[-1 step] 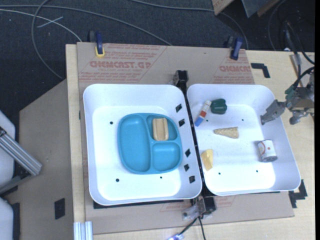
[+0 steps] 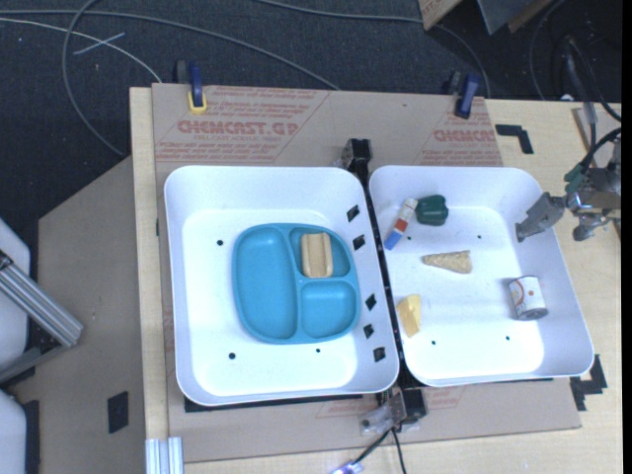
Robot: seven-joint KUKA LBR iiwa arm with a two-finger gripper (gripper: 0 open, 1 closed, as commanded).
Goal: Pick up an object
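My gripper (image 2: 561, 223) hangs over the right rim of the right bin (image 2: 563, 349); its two grey fingers are spread apart, open, with nothing between them. In that bin lie a small white can with a red mark (image 2: 527, 297), just below and left of the gripper, a tan wedge (image 2: 448, 261), a yellow block (image 2: 409, 316), a dark green lump (image 2: 432, 208) and a white tube with red and blue ends (image 2: 401, 223). The left bin (image 2: 197, 363) holds a blue divided plate (image 2: 272, 289) with a tan bread-like piece (image 2: 316, 255) in its upper right compartment.
Black clips (image 2: 357, 152) join the two bins along the middle divider. Blue clamps (image 2: 197, 84) (image 2: 467, 93) pin the cardboard sheet at the back. Cables run along the dark floor behind, and a metal rail (image 2: 35, 299) sits at the far left.
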